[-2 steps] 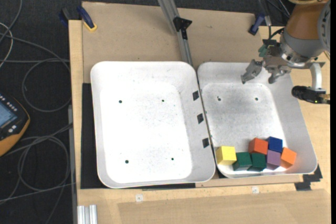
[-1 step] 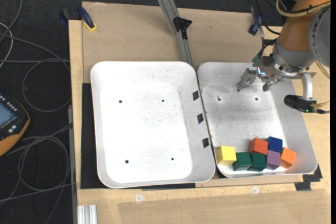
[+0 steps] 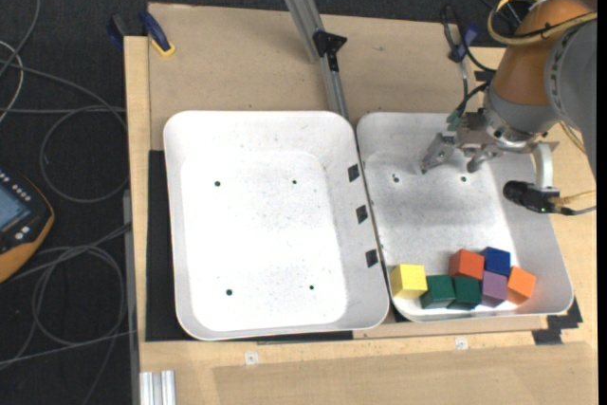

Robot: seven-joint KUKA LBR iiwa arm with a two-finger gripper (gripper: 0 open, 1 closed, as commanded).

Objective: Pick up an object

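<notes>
From above, the gripper [image 3: 453, 153], fingers spread with nothing between them, hangs over the right bin [image 3: 427, 204] well apart from the blocks [image 3: 465, 280] huddled against its near wall, so a grab may snag neighbours or the rim, beside the left bin [image 3: 256, 223] on a wooden bench [image 3: 237, 43].

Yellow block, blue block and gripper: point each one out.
yellow block [image 3: 410, 279], camera view, middle of its top face.
blue block [image 3: 496, 259], camera view, its top face.
gripper [image 3: 450, 156], camera view, midway between its fingertips.
</notes>
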